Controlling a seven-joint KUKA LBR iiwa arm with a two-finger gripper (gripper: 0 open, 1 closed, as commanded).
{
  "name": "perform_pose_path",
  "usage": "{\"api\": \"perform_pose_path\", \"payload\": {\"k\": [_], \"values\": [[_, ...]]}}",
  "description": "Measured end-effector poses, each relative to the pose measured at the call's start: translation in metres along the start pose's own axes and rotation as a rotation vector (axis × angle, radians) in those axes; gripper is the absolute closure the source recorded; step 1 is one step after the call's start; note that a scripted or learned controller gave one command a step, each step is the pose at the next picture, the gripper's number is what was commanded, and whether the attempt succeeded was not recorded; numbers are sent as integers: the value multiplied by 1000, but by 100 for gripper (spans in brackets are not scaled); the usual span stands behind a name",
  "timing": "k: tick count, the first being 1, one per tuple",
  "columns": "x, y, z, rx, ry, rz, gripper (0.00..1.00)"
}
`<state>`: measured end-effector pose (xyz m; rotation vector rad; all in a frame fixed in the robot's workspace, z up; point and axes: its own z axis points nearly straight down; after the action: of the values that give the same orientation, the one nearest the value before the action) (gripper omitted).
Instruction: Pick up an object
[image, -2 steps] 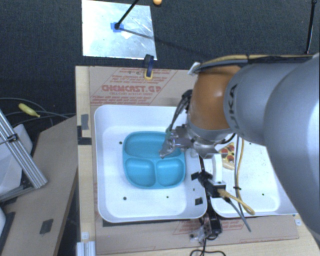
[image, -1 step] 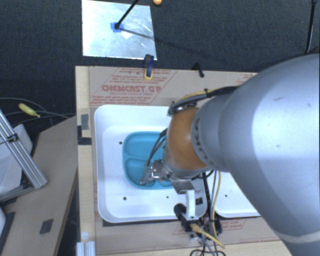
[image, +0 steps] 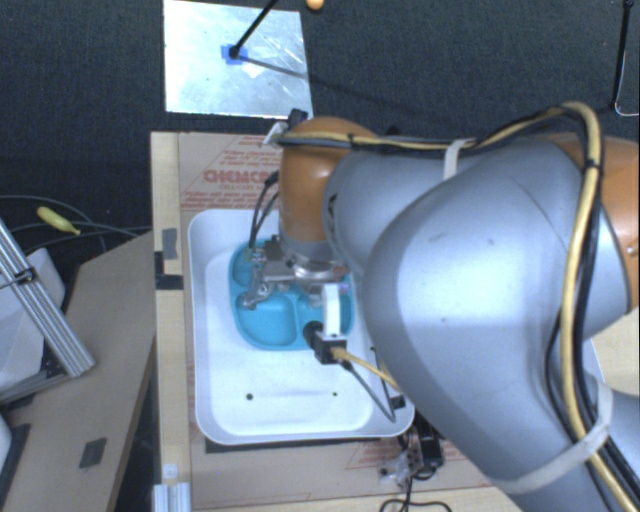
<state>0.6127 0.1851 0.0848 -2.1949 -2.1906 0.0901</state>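
- Blue object (image: 262, 318), smooth and glossy, rounded like a soft moulded plastic lump, lay in the upper half of the white bin (image: 225, 405), toward its far left side.
- Its surface looked slick and uniformly turquoise, with bulging lobes; my wrist hid part of it, so I could not tell its full shape.
- The bin was shallow, matte white plastic with rounded corners, and its near floor showed a few small dark specks.
- My claw (image: 290, 285) hung directly over the blue object, pointed straight down into the bin, a metal fitting and a dark cable plug showing beside it.
- I could not tell from this angle whether the claw was parted or closed, nor whether it touched the object.
- My orange band (image: 305, 180) sat above the wrist, and my big grey arm segment (image: 470, 310) swept in from the right, smooth and rounded, covering the right side of the bin.
- A yellow and black cable (image: 585, 200) ran along my arm, held by a white tie.
- Brown printed cardboard (image: 225, 170) lay under the bin on the table (image: 110, 330).
- A shiny foil-like sheet (image: 235, 60) lay on dark carpet beyond, and aluminium rails (image: 40, 310) stood at the left.
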Motion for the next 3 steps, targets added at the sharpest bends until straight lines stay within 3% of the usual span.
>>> {"api": "perform_pose_path", "payload": {"k": [1, 2, 3], "values": [[-58, -2, -202, -89, 16, 0, 0], [-70, -23, -160, -67, 13, -1, 0], [-101, -40, -124, -66, 13, 0, 0]]}}
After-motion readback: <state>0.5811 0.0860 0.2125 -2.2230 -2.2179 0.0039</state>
